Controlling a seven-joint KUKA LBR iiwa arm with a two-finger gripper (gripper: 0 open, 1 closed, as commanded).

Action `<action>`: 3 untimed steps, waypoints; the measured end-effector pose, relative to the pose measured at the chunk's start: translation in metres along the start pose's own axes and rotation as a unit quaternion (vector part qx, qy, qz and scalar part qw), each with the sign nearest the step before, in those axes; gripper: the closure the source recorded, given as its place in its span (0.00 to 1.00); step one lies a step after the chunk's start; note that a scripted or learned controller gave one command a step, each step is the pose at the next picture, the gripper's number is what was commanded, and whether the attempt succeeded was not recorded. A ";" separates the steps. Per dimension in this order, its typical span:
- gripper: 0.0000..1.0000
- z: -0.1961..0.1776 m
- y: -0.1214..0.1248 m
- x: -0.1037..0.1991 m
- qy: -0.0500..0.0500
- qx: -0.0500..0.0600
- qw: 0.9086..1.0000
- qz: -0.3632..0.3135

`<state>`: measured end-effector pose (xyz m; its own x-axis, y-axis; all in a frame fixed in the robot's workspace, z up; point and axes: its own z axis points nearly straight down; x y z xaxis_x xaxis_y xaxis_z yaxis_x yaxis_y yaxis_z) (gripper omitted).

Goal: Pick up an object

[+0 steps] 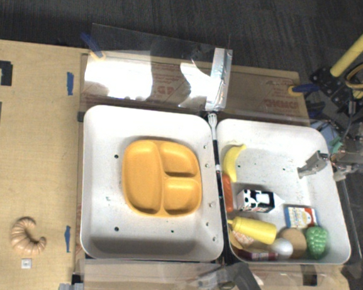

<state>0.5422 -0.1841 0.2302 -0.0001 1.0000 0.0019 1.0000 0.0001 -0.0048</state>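
Nearest the camera, along the right bin's [277, 134] near wall, a yellow bottle [256, 228], a brown ball [292, 239] and a green berry [316, 241] crowd together. Just behind them lie a cow toy [256, 200] and a small carton [300, 216]; a banana [231, 161] lies by the left wall. At that bin's far right rim hangs the gripper [313, 164], holding nothing; its spread I cannot tell. A yellow tray [162, 176] fills the left bin [97, 165]. A croissant [27, 234] rests on the bench [22, 159], far left.
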 end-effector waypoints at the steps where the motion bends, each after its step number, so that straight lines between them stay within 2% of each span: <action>1: 0.00 -0.007 -0.049 -0.036 0.000 0.000 0.996 -0.084; 2: 0.00 0.092 -0.064 0.007 0.001 0.002 0.996 0.087; 3: 0.00 0.140 -0.059 -0.014 0.003 -0.004 0.999 0.035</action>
<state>0.4825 -0.1979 0.0907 0.0689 0.9976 0.0081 0.9976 -0.0690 0.0036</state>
